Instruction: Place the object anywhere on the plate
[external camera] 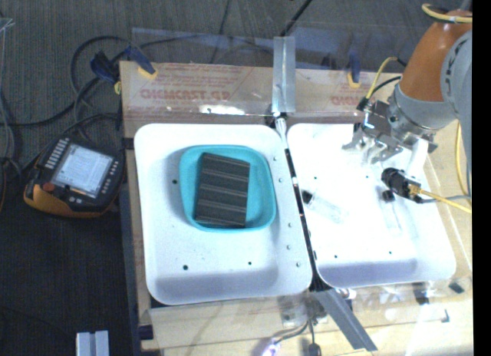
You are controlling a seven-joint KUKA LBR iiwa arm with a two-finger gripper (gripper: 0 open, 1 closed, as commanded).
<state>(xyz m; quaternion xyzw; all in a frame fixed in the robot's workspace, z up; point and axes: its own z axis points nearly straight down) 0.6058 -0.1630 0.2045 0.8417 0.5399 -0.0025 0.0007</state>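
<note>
Dark grey ribbed rectangular block point(222, 189) lying flat on the shallow teal plastic plate point(186, 164), inside the left-hand white bin point(161, 255), near edge close to the plate's near rim but within it. Judged from that alone, task goal met, so the main hazard is any further contact. Grey two-finger gripper point(381, 147) well apart from the block, hanging over the far part of the right-hand white bin point(360, 232), below the orange band of the arm point(430, 55); cannot tell whether the pincer is apart or together, and nothing visibly clamped in it. Possible trouble from here: another programmed reach across to the left bin, nudging or lifting the block and dragging it over the near rim onto the bin floor. Equally likely, a push on the plate itself, a light dish free to slide or tip under a sideways knock, spilling its load. A low crossing between bins also risks a strike on the two raised walls meeting at the middle. Close by the gripper, a small black fitting on a yellow cable point(393, 181) hanging low over the right bin floor; liable to snag on a bin wall during a sweep and jerk the motion off line. Safest course, as a judgement only: lift clear and keep away from the left bin.
</note>
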